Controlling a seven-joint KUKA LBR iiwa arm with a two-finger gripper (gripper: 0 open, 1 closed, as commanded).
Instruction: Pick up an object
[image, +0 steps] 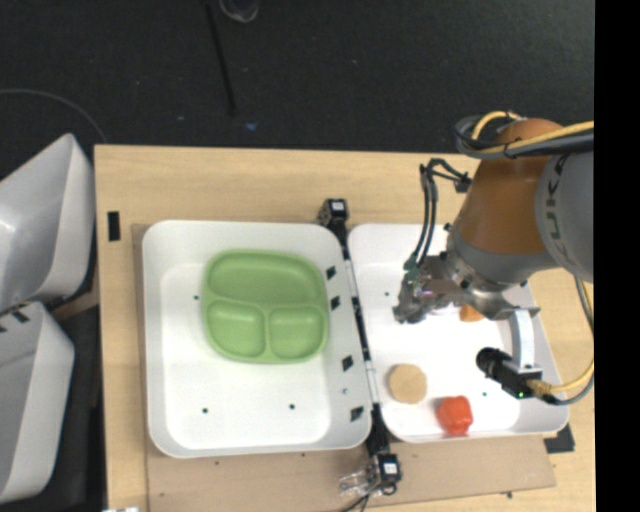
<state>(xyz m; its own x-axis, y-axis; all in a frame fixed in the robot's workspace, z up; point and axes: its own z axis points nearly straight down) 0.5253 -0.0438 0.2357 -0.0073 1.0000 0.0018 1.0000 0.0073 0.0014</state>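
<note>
My gripper (411, 303) hangs low over the middle of the right bin (390, 245), under the grey and orange arm. A tan round disc (407, 383) lies on the bin floor below the gripper, near the bin's left wall. A red block (455, 415) sits at the bin's front edge, right of the disc. A small orange thing (470, 314) peeks out beside the wrist, mostly hidden by it. Nothing can be made out between the gripper's tips.
The left bin (170, 400) holds a green divided plate (266, 305) in its upper half. A black clip row runs along the seam between the bins (352, 330). White housings (40, 230) stand off the bench's left edge.
</note>
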